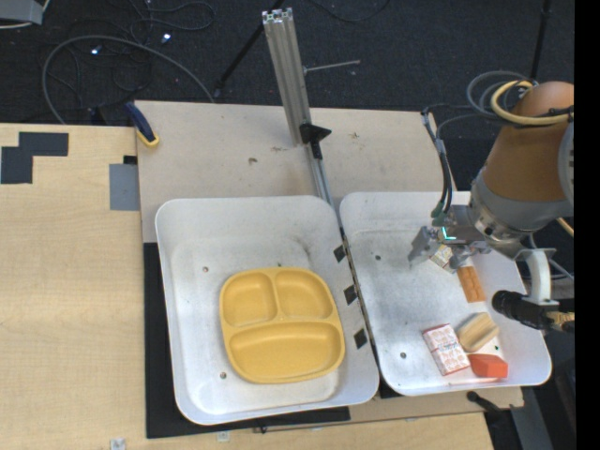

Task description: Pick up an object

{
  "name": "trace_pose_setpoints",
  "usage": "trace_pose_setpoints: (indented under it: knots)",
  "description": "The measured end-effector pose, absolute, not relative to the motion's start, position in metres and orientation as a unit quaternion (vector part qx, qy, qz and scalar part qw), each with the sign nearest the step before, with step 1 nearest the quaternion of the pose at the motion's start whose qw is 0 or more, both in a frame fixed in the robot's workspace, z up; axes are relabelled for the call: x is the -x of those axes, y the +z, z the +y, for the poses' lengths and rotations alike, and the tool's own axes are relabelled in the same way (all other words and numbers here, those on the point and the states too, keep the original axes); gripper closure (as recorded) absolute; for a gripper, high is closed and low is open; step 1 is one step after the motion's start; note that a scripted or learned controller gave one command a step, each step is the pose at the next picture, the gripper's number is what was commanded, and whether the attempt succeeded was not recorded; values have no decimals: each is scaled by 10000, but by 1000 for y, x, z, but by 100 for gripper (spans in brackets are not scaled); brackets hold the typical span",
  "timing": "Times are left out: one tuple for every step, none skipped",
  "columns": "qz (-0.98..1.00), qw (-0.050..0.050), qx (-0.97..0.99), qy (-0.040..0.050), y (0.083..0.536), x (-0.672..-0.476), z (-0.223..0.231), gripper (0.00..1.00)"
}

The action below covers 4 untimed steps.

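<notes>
Nearest the lens: yellow divided plate (281, 324), flat in the left bin (187, 251), three compartments, all bare. Just right of the plate: seam between the two bins, with small black clips (349, 293) along it. Up and behind the plate: slanted aluminium post (289, 73), rising from the worktop (375, 148). Farther right of the plate: right bin (394, 326), speckled floor. Well right of the plate, at its upper edge's level: hand (433, 247), low over the right bin, grey arm (525, 157) with orange band above it; fingers too blurred to judge, grip cannot tell. Touching or just beside the hand: orange stick (471, 282), lying slanted. Right of the plate, near the right bin's front corner: red-and-white box (445, 349), tan block (475, 331), red-orange block (487, 367), clustered close together.
</notes>
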<state>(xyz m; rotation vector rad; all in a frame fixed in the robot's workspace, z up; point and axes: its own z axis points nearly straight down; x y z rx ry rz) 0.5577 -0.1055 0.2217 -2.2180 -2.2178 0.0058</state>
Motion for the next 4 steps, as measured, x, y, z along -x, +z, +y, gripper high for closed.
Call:
trace_pose_setpoints:
  knots:
    - [-7071, 16, 7071, 11, 223, -558, -106, 0]
    - [-7070, 35, 7072, 24, 170, -563, -97, 0]
    - [-7068, 38, 7074, 26, 106, -562, -98, 0]
    - [-7070, 2, 7072, -9, 93, -565, -99, 0]
